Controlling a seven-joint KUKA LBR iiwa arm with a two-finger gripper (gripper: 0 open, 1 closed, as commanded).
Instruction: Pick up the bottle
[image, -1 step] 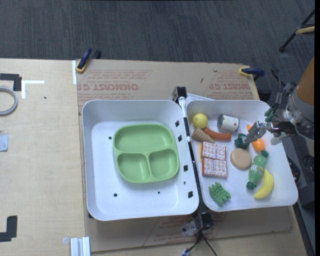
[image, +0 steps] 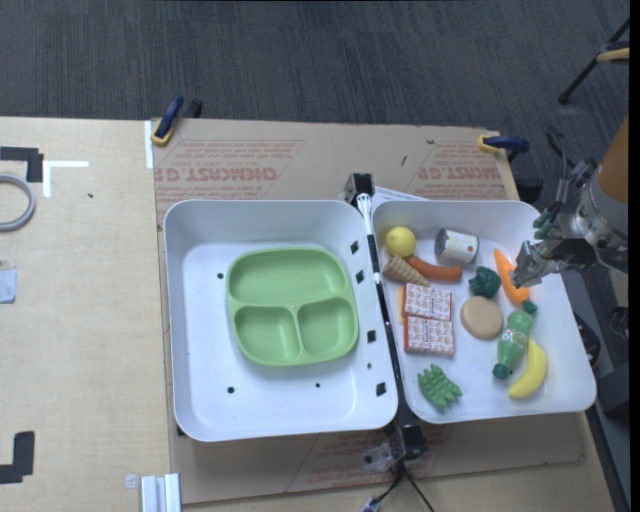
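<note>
The bottle is small, green and lies on its side in the right bin, near that bin's right wall, touching a yellow banana. My gripper hangs over the right bin's right side, above an orange carrot. It is a short way beyond the bottle, toward the back of the bin, and apart from it. Nothing shows in its grasp.
The right bin also holds a lemon, a cone, a grey can, broccoli, a tan cookie, crackers and a green leafy piece. A green divided plate lies in the left bin.
</note>
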